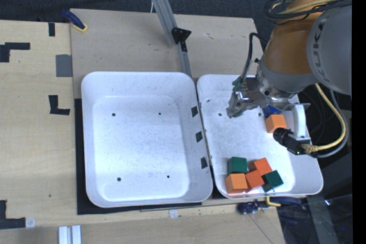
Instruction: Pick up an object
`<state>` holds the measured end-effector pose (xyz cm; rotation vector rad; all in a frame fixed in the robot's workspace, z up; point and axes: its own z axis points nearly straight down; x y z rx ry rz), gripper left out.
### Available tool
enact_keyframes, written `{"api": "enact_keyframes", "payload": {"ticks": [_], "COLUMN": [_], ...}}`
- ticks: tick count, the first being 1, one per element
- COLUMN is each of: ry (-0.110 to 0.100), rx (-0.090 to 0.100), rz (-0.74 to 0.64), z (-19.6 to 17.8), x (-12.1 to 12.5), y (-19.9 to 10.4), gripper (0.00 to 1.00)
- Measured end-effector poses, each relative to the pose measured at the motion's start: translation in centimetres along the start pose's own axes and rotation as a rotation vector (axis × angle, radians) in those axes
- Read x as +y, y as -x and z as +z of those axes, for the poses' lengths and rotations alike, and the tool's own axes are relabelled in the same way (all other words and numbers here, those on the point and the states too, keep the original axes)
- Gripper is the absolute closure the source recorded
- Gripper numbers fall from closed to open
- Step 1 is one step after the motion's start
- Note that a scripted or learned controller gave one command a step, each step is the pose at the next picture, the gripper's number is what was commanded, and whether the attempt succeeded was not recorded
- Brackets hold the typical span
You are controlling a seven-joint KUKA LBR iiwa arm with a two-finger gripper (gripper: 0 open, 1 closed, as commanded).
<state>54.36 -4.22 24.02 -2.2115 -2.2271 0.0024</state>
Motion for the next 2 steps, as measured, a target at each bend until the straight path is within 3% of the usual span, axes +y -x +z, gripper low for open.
{"api": "enact_keyframes", "payload": {"ticks": [1,2], "ry": [0.002,0.000], "rx": [0.000,0.000], "rz": [-0.001,0.000], "z": [0.6,1.4], "x": [2.0,1.9], "y": [-5.7,-11.3], "gripper": [1.00,1.00]}}
